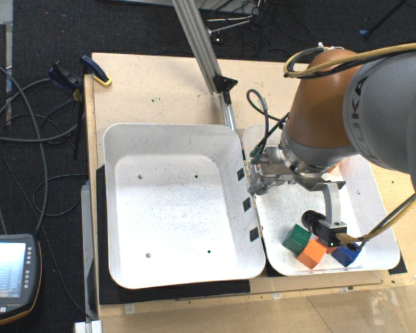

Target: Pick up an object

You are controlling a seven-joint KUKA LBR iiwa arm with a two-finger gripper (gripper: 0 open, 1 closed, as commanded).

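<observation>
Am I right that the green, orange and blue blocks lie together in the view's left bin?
Not quite: the camera view shows the green block, orange block and blue block lying together in the view's right bin.

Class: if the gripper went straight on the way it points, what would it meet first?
Probably the bare floor of the right bin, near its left wall. The gripper points down there; the green block, orange block and blue block lie apart from it. Depth is unclear.
</observation>
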